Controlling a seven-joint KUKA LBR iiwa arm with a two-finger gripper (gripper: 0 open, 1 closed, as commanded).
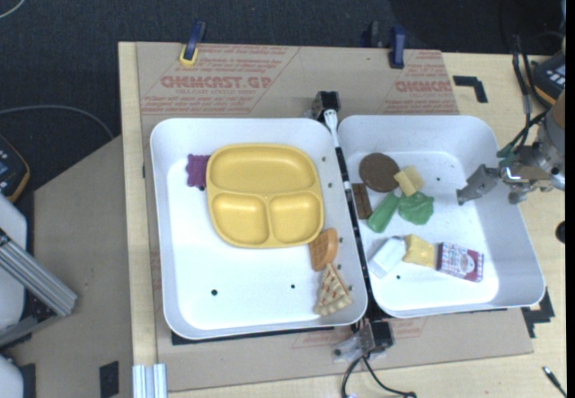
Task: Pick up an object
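My gripper (497, 190) hangs over the right edge of the right bin (467, 140), open, with nothing between its fingers. To its left in that bin lie a brown round disc (379, 172), a small yellow piece (410, 181), green vegetable pieces (401, 208) and a thin brown bar (361, 200). Nearer the front are a white item (388, 255), a yellow wedge (418, 250) and a red packet (460, 261). The gripper touches none of them.
The left bin (180, 243) holds a yellow divided plate (265, 194), a purple item (196, 170), an orange-brown roll (324, 248) and a waffle-patterned piece (332, 289). A black divider (342, 181) runs between the bins. Clamps (190, 44) hold the cardboard at the back.
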